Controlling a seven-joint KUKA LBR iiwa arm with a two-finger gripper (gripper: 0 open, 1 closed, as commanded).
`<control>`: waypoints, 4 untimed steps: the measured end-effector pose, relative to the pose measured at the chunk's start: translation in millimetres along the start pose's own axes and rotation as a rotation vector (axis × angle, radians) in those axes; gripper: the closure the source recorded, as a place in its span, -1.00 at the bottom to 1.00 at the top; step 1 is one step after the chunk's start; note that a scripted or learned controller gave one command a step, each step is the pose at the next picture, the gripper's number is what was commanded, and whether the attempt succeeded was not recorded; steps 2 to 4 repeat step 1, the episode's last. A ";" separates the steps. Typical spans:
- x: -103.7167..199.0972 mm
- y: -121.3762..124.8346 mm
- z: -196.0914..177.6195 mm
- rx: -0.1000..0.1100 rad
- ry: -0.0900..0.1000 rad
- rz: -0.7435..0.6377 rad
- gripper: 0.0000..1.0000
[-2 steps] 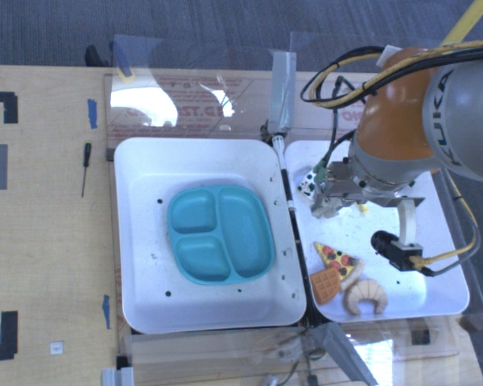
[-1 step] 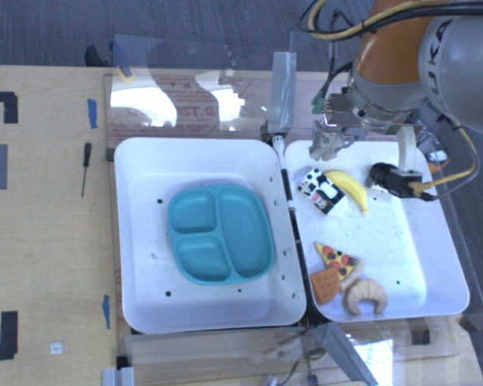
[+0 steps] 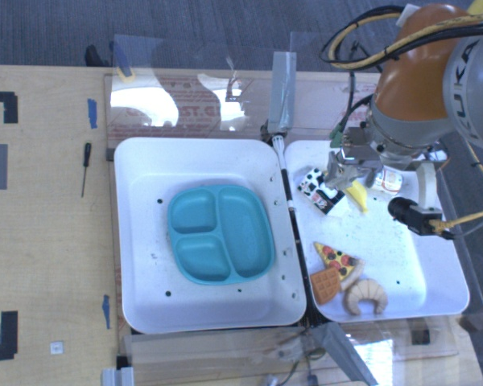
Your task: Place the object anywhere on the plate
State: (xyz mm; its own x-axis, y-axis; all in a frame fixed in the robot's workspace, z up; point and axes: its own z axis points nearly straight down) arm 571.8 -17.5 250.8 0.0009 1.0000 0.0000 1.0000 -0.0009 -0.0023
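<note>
From the camera view you have the gripper (image 3: 356, 170) down in the right bin (image 3: 435, 288), low over a cluster at that bin's upper left: a black-and-white toy, possibly a cow (image 3: 315, 188), and just beside it a yellow banana (image 3: 357, 197), with a small white and red item (image 3: 391, 182) tucked close under the wrist. Which of these the program is after isn't clear to you, and the wrist hides the fingertips, so you cannot tell whether the gripper is spread or closed, nor whether anything sits between its fingers. Lower in the same bin lie a pizza slice (image 3: 336, 256), a waffle (image 3: 325, 285) and a croissant (image 3: 365, 296), all near one another. The teal plate (image 3: 222, 234), split into three compartments, waits in the left bin (image 3: 137, 296), well apart from the toys. Judging by looks, these are light, stiff play foods with smooth skins, likely to slip, so take the banana across its narrow middle. On the arm's grey casing at the right edge you can read part of the letters "KU".
</note>
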 end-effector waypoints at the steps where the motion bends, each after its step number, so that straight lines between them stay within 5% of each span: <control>1: 25.0 -16.3 -1.2 0.001 0.001 -0.004 1.00; 4: 25.0 -16.3 -1.2 0.001 0.001 -0.004 1.00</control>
